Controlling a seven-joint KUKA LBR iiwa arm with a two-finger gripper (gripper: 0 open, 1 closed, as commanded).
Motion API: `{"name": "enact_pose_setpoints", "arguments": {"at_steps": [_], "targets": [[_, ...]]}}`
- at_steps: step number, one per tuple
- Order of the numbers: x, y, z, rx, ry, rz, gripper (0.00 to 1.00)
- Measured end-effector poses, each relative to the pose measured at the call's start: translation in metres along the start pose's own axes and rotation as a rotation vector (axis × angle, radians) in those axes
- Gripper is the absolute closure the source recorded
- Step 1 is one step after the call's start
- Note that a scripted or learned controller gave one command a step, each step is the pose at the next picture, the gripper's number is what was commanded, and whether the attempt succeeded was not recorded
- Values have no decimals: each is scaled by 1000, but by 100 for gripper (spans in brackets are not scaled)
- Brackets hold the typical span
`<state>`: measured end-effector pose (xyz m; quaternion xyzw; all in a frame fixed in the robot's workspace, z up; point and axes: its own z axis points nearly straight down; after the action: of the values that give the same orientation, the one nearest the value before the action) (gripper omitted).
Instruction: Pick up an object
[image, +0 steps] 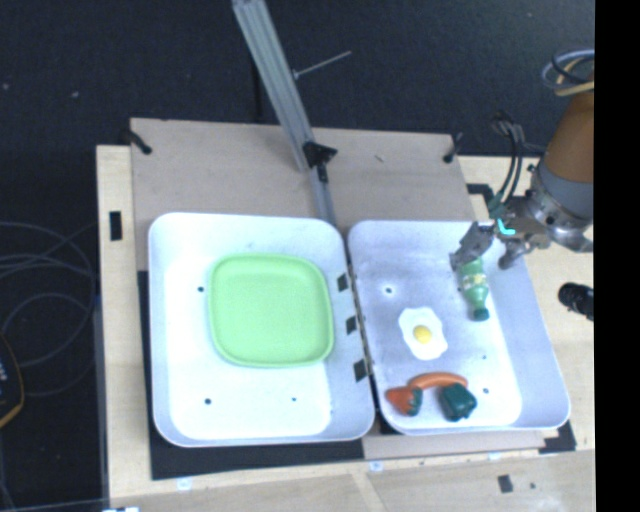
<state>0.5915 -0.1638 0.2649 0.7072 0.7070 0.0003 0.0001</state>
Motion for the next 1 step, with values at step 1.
{"name": "enact_pose_setpoints", "arguments": {"at_steps": [1], "targets": [[0, 0, 0, 0, 0, 0, 0]]}}
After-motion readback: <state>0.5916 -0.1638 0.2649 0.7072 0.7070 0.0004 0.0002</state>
